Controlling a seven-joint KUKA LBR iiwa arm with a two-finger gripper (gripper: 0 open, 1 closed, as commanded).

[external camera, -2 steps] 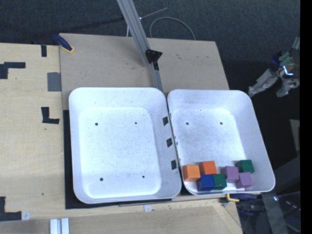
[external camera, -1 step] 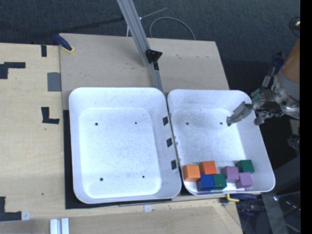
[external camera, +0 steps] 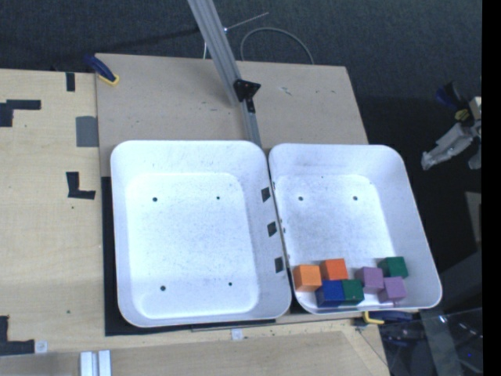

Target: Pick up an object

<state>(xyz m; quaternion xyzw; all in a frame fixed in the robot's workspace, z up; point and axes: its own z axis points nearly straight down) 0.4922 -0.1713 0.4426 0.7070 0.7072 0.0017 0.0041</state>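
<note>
Camera view shows small coloured blocks clustered along the near wall of the right bin (external camera: 391, 171): two orange blocks (external camera: 321, 273), a blue block (external camera: 331, 292), two green blocks (external camera: 393, 267) and two purple blocks (external camera: 383, 283), several touching. Tool (external camera: 450, 149) sits at the right edge, well apart from the blocks; its opening cannot be judged. Left bin (external camera: 129, 163) adjoins on the tabletop (external camera: 297, 108).
</note>
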